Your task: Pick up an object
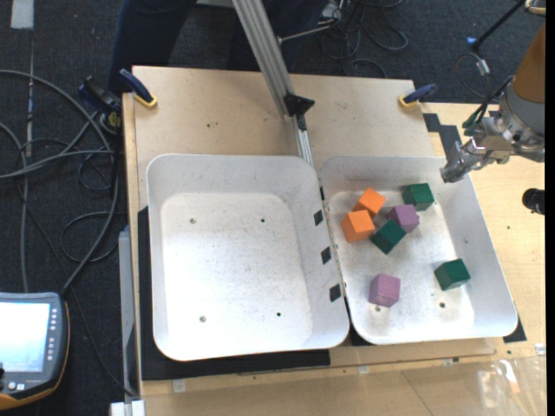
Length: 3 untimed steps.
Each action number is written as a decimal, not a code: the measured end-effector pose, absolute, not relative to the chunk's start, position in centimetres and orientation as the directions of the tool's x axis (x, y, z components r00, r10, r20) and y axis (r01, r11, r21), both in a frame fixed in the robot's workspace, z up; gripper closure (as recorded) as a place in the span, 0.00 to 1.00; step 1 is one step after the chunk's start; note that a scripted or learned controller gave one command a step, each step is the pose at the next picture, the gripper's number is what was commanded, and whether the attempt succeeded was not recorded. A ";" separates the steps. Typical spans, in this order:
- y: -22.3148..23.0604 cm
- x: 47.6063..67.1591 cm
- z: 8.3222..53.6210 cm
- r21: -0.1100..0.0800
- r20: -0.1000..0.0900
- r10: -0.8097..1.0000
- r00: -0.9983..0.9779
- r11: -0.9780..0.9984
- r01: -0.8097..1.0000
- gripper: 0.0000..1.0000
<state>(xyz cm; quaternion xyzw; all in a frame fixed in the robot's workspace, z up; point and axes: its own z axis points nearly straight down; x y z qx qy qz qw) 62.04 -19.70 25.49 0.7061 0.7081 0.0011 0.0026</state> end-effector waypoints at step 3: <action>-3.5 61.0 24.0 0.001 0.002 1.000 -0.008 0.008 1.000 1.00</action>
